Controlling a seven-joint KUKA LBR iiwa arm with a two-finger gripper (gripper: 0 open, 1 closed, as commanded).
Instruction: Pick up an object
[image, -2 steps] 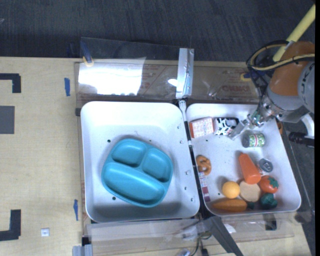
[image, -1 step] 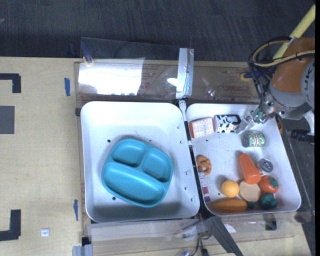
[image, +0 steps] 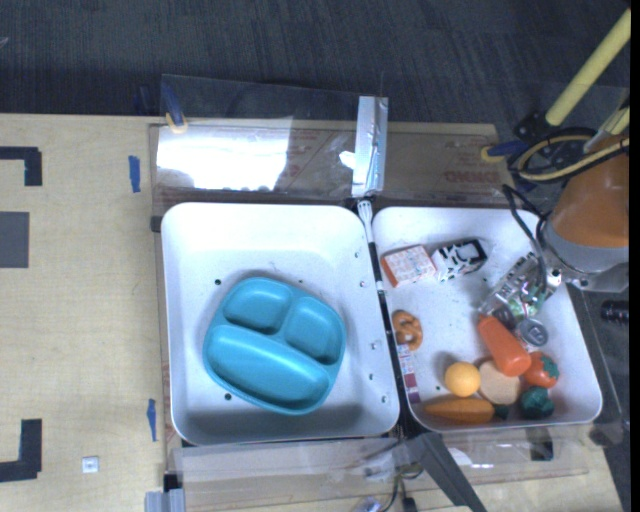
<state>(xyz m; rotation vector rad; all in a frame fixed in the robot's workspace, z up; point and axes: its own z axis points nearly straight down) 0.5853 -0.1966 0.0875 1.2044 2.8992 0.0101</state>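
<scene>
My gripper (image: 516, 291) hangs low over the right side of the right bin (image: 440, 300), below the arm's orange band (image: 596, 212). Just below it lies an orange-red cylinder (image: 503, 345), tilted, close to or touching the gripper's tip. Around that piece sit a yellow ball (image: 461, 379), a beige lump (image: 498, 383), a small tomato (image: 543, 370), a green piece (image: 536, 402) and an orange carrot (image: 458, 408). A red and white box (image: 408, 264), a black and white toy (image: 461, 257) and a pretzel (image: 406, 327) lie farther left in the same bin.
The left bin (image: 190, 250) holds a blue divided plate (image: 275, 342). A clear plastic sheet (image: 260, 150) stands behind the bins. Yellow and black cables (image: 545, 150) run at the back right. Wooden bench surface (image: 70, 300) stretches to the left.
</scene>
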